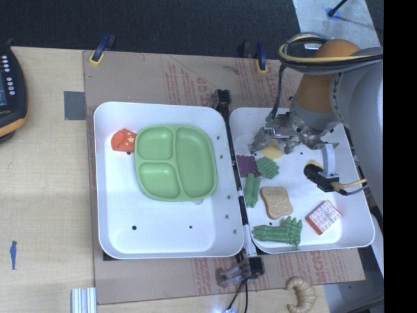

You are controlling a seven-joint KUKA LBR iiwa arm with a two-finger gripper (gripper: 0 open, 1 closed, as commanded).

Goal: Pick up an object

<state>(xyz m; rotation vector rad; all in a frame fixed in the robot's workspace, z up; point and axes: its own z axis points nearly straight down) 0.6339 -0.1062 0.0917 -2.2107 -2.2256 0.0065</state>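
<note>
As the arm (361, 116) reaches in from the right, gripper (277, 141): set over the upper part of the right bin (339, 240), toward the wall shared with the left bin (163, 227).
Gripper state: cannot tell; the wrist body hides whether it is wide, narrow or holding anything.
Yellow piece (272, 152): lies on the right bin's floor directly at the gripper, partly covered by it. Contact cannot be confirmed.
Purple piece (246, 165): just below and left of the yellow piece, close to the bin's left wall.
Green leafy piece (267, 168): beside the purple piece, on its right, just below the yellow piece.
Slim green piece (251, 190): below the purple piece, lying lengthwise along the left wall.
Bread slice (277, 202): flat in the middle of the right bin, just right of the slim green piece.
Green bunch (280, 232): along the bin's lower edge, below the bread slice.
Red-and-white packet (323, 216): lower right area of the bin, well apart from the gripper.
Green divided plate (176, 162): in the left bin, upper middle.
Red item with a yellow star (122, 140): touching the plate's left edge.
</note>
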